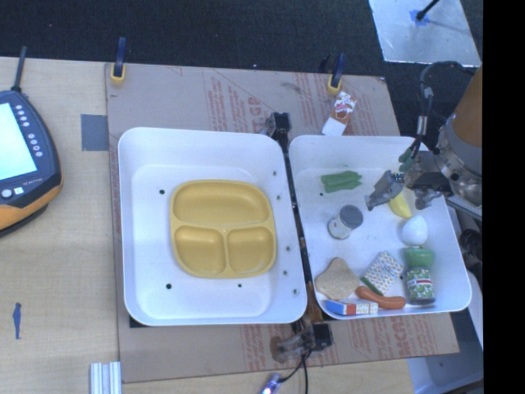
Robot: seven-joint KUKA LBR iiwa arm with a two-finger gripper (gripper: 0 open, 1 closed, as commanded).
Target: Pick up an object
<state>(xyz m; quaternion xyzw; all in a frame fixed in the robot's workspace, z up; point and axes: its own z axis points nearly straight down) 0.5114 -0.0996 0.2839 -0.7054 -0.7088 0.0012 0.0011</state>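
camera view has the gripper [392, 189] low in the right bin [459, 253], spread and unladen beside the yellow banana [401, 204], apparently lining up a grab.

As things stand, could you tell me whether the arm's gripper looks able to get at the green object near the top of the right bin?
Probably yes. The green object lies apart from the other items, with bare bin floor around it, and the gripper hovers just to its right with nothing between them.

Yellow banana [400, 204] lying in right bin [316, 158]
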